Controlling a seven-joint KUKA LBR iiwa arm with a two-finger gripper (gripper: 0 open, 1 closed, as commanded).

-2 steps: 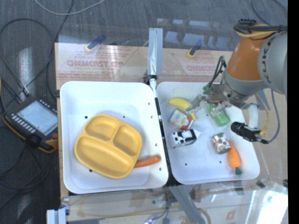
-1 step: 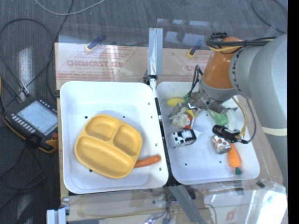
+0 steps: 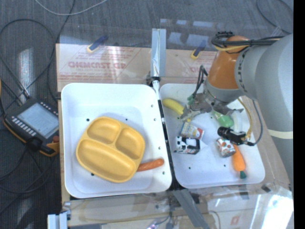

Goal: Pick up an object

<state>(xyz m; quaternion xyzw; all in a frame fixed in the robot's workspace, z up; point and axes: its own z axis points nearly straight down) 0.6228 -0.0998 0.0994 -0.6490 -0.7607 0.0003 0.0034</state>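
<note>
Over the right bin [image 3: 252, 175] the hand [image 3: 190, 111] hangs low; whether it is clenched or released cannot be told. Just left of it lies a banana [image 3: 172, 106], just below it a small packet [image 3: 190, 129], then a cow-patterned box [image 3: 187, 146].

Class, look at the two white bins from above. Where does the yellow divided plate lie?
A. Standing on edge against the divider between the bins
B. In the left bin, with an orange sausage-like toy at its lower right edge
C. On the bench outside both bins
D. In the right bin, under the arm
B. The yellow divided plate lies flat in the left bin, and the orange sausage-like toy rests against its lower right edge.
</note>
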